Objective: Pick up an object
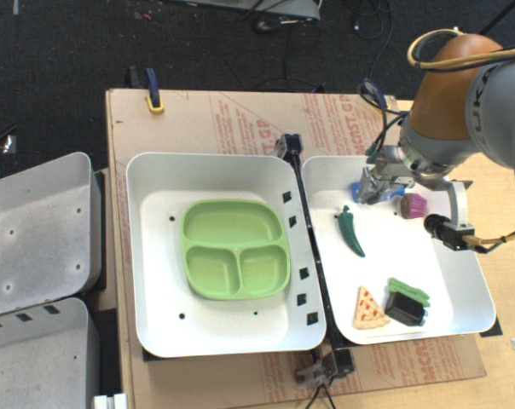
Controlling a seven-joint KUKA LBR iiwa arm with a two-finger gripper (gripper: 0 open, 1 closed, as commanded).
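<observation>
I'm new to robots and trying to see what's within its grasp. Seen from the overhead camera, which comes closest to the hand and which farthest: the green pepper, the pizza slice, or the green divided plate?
From the hand, at the far end of the right bin:
1. Green pepper, just below it in the right bin.
2. Pizza slice, near the right bin's front edge.
3. Green divided plate, over in the left bin.

One fixed camera above the bench (240, 113), looking down at a slant, both white bins (155, 313) framed whole, mid-distance, arm (462, 100) entering from the right edge
</observation>
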